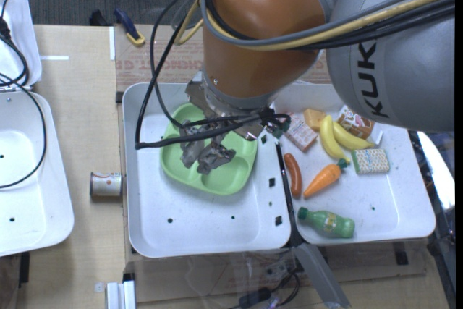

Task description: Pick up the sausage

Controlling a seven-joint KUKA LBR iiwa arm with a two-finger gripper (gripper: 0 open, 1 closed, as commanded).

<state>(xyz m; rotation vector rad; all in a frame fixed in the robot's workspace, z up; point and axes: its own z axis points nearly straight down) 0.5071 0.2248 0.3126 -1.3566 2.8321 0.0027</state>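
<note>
Gripper [208, 154] low over green plate [235, 177] in left bin [145, 228], well apart from target. Finger state: can't tell, hidden in shadow under wrist and cable clutter. Nothing visibly held. Contact with plate can't be confirmed.

Near to far:
- Green bottle [327, 222] lying at near edge of right bin [405, 224].
- Small can [106, 184] lying on bench left of left bin.
- Sausage [292, 174] in right bin, just beside divider between bins, long axis running roughly near-far. Carrot [323, 180] just right of it, angled, close but apparently not touching.
- Cracker block [370, 161] right of carrot.
- Banana [334, 137], wafer-like piece [300, 134], wrapped snack [356, 121] toward far side of right bin.

Handling guess: toy sausage, light, probably plastic, smooth and rounded, so likely to roll or squirt out of a pinch. Looks stiff enough, not fragile. Best grasp across the short axis at mid-length, fingers straddling either side. Tight clearance on divider side; carrot on the other side leaves slightly more room.

Task status: not started on target; needs move right across divider first.
</note>
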